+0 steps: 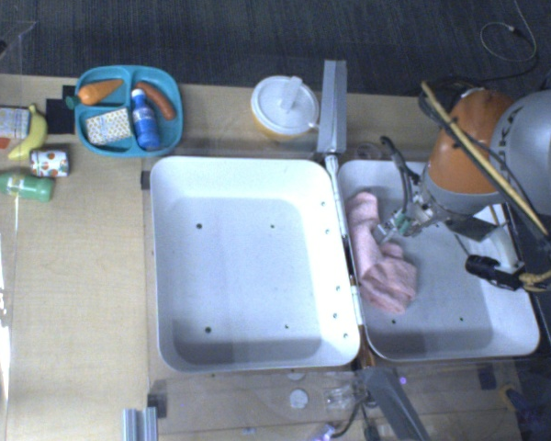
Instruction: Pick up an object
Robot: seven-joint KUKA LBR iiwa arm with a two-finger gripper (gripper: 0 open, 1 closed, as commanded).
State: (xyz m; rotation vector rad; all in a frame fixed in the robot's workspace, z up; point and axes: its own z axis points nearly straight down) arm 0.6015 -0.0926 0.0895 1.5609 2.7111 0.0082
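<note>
Two white bins are sitting side by side; reaching over the right bin (510, 324), the gripper (392, 230) is touching the pink cloth (383, 269) near its left wall.

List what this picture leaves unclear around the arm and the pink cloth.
- Hand, camera view: too small and blurred to tell whether it grips the crumpled pink cloth.
- Right shallow white bin: its right side is covered by the grey arm and cables.
- Label of the small can left of the bins: too small to read.
</note>
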